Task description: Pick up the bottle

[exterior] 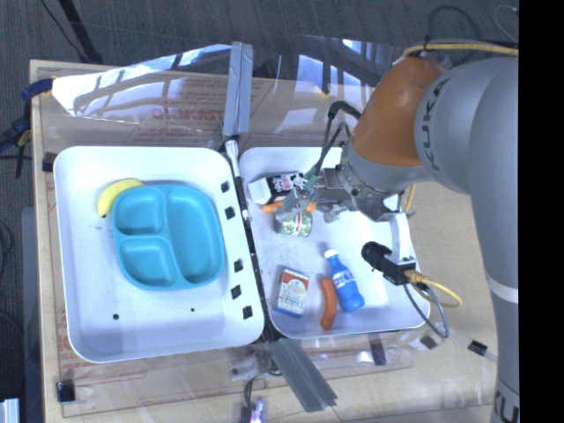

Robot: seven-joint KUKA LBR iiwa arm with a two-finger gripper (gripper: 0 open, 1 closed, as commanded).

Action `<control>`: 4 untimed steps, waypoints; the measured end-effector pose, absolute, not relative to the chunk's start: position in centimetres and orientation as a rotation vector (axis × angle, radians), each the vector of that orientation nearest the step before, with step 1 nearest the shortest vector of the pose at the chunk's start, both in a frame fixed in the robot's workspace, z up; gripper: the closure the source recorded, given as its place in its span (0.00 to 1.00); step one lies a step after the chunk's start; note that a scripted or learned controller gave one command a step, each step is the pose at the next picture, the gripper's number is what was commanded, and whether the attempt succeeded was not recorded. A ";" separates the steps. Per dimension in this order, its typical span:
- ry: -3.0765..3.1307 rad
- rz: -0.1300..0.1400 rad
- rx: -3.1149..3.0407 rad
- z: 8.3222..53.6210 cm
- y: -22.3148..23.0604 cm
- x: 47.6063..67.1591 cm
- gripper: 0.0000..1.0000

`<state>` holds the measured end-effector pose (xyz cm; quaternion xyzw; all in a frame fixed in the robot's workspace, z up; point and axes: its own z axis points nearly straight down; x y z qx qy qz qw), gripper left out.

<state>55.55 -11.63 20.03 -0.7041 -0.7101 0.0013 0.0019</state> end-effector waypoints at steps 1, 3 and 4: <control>-1.941 0.005 -2.464 11.0 -18.1 52.0 0.00; -2.034 -0.006 -2.398 10.5 -19.5 50.4 1.00; -2.099 0.000 -2.338 20.9 -18.4 53.1 1.00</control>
